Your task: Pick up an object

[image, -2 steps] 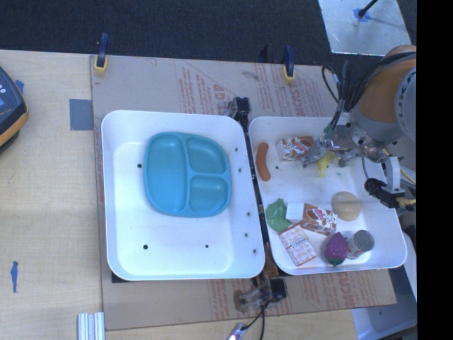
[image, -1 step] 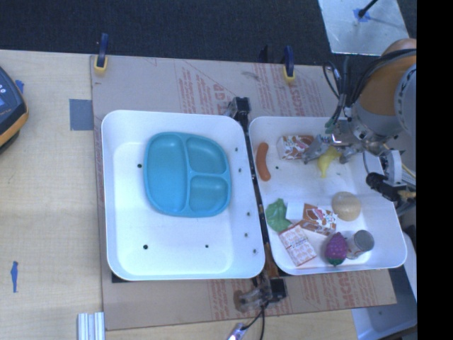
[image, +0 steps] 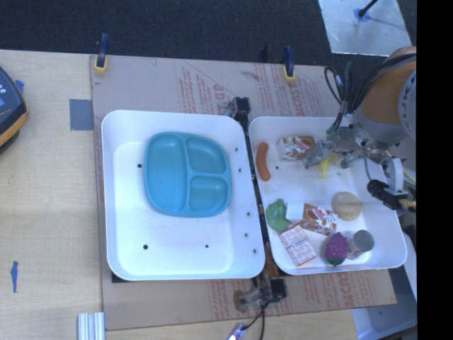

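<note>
My gripper (image: pixel 331 154) hangs low over the upper part of the right bin (image: pixel 396 257), reaching in from the right. A small yellow object (image: pixel 325 166) lies right beneath it, partly hidden by it. A printed snack packet (image: pixel 296 147) lies just left of the gripper. An orange sausage (image: pixel 262 161) lies near the bin's left wall. Lower down rest a beige round bun (image: pixel 346 205), a green item (image: pixel 277 215), two more printed packets (image: pixel 320 219) (image: pixel 296 246), a magenta fruit (image: pixel 336 248) and a grey can (image: pixel 362 242).
The left bin (image: pixel 124 253) holds a blue divided plate (image: pixel 187 173). Black clips (image: pixel 241 107) join the bins at the top and bottom. Cables run from the arm (image: pixel 386 94) at the right edge. A yellow-rimmed device (image: pixel 8 112) sits at the far left.
</note>
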Action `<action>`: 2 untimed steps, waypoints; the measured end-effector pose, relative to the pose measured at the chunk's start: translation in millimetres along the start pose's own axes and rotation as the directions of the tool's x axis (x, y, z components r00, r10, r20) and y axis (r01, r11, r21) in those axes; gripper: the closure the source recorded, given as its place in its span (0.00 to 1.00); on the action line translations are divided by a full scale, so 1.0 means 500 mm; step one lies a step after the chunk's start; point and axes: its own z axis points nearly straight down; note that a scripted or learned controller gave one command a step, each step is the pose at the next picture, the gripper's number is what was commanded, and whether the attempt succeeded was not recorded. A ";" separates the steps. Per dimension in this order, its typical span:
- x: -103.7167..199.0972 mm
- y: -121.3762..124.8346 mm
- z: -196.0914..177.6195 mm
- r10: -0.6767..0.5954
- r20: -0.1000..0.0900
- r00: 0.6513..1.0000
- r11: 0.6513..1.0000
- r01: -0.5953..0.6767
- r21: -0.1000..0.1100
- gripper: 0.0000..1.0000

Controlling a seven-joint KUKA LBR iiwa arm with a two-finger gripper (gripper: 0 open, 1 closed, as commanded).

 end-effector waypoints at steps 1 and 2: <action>0.003 0.042 0.001 -0.001 -0.004 1.000 1.000 0.001 0.028 0.00; 0.014 -0.121 0.001 0.000 0.000 1.000 1.000 0.000 0.000 0.00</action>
